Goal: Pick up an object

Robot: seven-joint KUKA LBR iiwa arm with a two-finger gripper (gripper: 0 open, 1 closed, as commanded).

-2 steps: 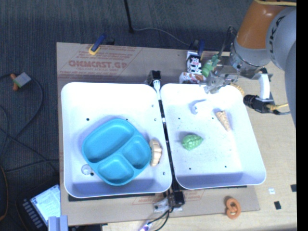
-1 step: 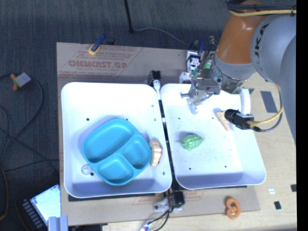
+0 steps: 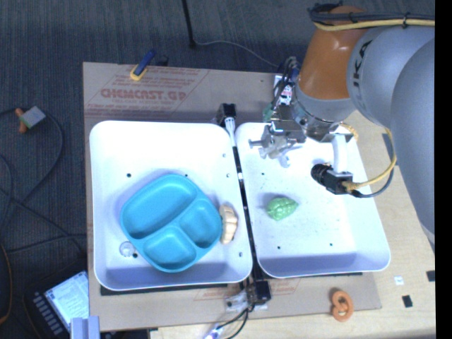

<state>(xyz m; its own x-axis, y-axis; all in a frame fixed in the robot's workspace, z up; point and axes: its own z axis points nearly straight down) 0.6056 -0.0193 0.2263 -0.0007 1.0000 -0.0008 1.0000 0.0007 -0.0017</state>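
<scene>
A small green lumpy object (image 3: 281, 207) lies on the floor of the right bin (image 3: 339, 256), near its left side. My gripper (image 3: 277, 149) hangs over the back left part of that bin, above and slightly behind the green object, with nothing seen between its fingers. In the left bin (image 3: 113, 143) a blue divided plate (image 3: 171, 221) lies tilted. A tan, banana-like piece (image 3: 229, 223) rests against the plate's right edge.
A black divider with a clamp (image 3: 227, 113) runs between the bins. A small clear round item (image 3: 126, 248) lies left of the plate. On the bench, an orange ring (image 3: 342, 304) lies in front and a blue-yellow marker (image 3: 143, 64) lies at the back left.
</scene>
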